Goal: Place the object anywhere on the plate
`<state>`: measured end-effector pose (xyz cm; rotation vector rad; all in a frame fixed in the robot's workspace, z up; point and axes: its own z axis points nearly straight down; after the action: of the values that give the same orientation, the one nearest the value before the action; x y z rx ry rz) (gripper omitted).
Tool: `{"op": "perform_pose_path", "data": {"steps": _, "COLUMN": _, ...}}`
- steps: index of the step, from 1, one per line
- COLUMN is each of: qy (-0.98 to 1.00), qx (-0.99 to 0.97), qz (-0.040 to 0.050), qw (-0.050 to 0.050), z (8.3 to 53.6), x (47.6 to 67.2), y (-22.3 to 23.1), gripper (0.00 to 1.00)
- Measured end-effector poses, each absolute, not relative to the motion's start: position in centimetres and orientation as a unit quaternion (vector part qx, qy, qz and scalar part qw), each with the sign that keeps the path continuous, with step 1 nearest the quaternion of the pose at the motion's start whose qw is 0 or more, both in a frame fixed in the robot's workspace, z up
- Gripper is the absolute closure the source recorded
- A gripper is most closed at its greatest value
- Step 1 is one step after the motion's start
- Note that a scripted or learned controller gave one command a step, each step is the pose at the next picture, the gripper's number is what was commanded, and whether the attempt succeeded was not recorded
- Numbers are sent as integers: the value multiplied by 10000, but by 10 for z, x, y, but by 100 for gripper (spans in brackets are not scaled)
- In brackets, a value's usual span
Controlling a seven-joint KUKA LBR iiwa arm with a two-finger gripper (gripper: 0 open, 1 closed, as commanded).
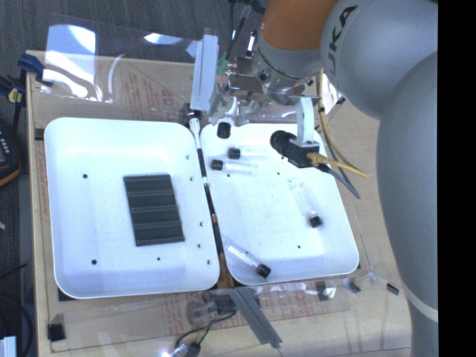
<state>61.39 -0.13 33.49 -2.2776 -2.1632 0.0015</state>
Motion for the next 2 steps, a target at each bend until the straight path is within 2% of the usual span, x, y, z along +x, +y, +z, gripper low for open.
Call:
{"op": "perform_pose_path", "data": {"steps": 1, "qy": -7189, "qx": -6951, "qz": 14, "qw": 15, "z": 315, "x": 522, "y": -2, "gripper": 100}}
{"op": "perform_pose_path", "data": {"steps": 2, "qy": -6835, "qx": -7299, "qz": 10, "qw": 10, "z": 386, "x": 556, "y": 81, "gripper": 100}}
